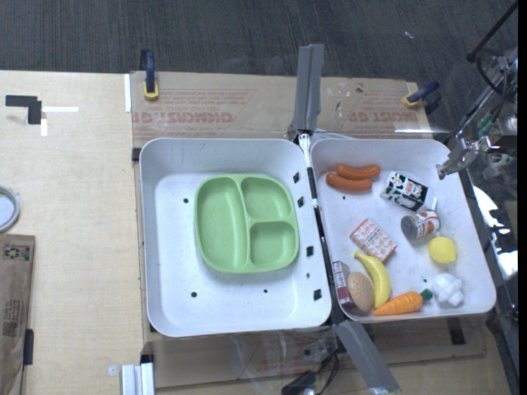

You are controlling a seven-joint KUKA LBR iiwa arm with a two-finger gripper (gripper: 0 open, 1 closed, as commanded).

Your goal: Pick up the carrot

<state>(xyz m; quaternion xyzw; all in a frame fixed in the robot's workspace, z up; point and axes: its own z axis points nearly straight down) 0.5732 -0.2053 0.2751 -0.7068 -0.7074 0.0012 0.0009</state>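
The left bin [152, 245] holds a green divided plate [246, 222], sitting flat near its middle. In the right bin [486, 286], two hot dogs [352, 178] lie near the back, with a black-and-white carton [404, 191] and a tipped can [419, 225] beside them. A small red box [373, 240] sits centrally above a banana [376, 276] and a bread roll [360, 290]. The carrot [401, 304] lies along the front wall, just right of the banana, with a lemon [442, 250] and a white lump [449, 290] near it. The gripper [451, 164] hovers at the bin's far right rim; I cannot tell how it is set.
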